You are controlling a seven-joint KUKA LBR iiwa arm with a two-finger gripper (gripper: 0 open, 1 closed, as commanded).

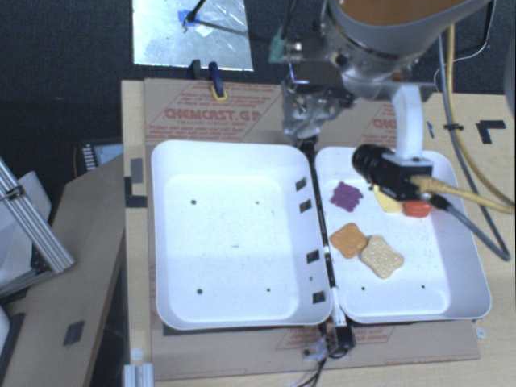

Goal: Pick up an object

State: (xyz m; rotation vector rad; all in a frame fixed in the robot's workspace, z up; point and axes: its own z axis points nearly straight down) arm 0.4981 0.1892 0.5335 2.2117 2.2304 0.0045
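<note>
Lying in the right bin (419, 309) were a purple piece (347, 196), an orange piece (348, 239) just beside a tan piece (380, 257), and a red piece (417, 210) against a yellow piece (390, 203). My end effector (305, 131) hung over the rear edge between that bin and the left bin (234, 240); I could not tell whether it was open or closed.

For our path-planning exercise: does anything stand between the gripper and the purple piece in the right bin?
Nothing visible does. The gripper hangs over the far rim where the bins meet; the purple piece lies alone on the white floor of the right bin. The orange piece and tan piece lie nearer the front, off that path.
</note>
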